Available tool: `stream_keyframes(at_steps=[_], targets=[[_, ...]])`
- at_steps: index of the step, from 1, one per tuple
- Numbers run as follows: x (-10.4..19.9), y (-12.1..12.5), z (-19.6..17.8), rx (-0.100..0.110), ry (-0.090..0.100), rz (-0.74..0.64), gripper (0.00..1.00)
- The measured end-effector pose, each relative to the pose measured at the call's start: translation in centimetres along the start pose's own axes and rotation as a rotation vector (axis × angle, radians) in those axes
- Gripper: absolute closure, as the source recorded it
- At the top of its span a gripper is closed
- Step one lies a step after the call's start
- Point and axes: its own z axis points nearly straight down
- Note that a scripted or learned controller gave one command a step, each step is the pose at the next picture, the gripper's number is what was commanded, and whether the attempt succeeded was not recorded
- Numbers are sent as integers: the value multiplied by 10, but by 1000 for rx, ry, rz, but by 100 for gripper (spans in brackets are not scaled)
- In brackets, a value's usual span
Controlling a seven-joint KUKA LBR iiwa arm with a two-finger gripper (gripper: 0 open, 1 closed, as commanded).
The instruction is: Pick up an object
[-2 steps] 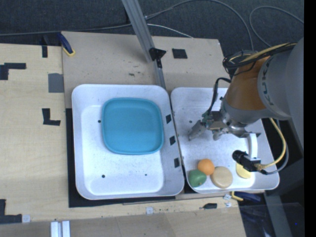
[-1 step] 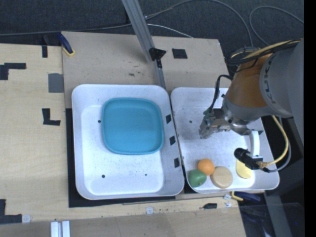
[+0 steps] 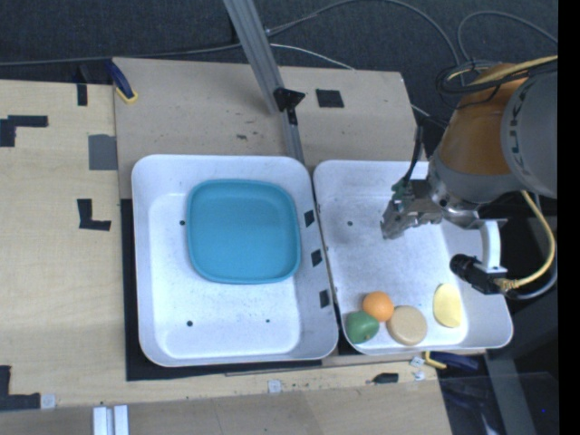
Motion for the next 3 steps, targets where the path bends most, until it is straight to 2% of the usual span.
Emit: stream_keyframes(at_steps=[1, 2, 3], targets=[[0, 2, -41, 1, 0, -1, 100], [0, 2, -62, 1, 0, 0, 100], [46, 5, -57, 3, 1, -2, 100]])
